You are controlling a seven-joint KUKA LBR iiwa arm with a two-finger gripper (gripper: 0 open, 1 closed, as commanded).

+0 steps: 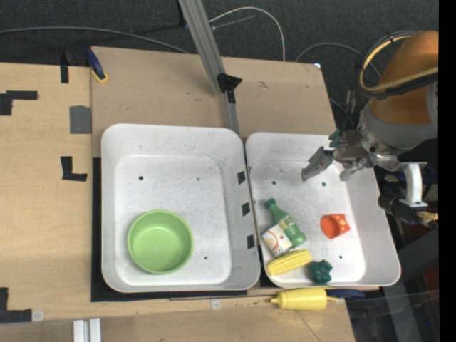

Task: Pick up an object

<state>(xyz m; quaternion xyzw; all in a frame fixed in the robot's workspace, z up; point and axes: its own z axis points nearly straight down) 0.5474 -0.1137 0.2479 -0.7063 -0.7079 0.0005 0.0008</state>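
My gripper (330, 170) hangs over the upper right part of the right bin (285, 148), fingers spread apart with nothing between them. Below it in that bin lie a small orange-red object (335, 225), a green bottle (283, 224), a small white can with a red label (276, 241), a yellow corn cob (288, 262) and a dark green piece (320, 271). The orange-red object is the closest, a short way below the fingers. A light green bowl (160, 241) sits in the left bin (171, 137) at its front left.
A yellow bottle-shaped object (301, 299) lies on the bench just outside the right bin's front edge. A grey metal pole (206, 38) runs diagonally from the top down to the gap between the bins. Cables cross the dark floor at the back.
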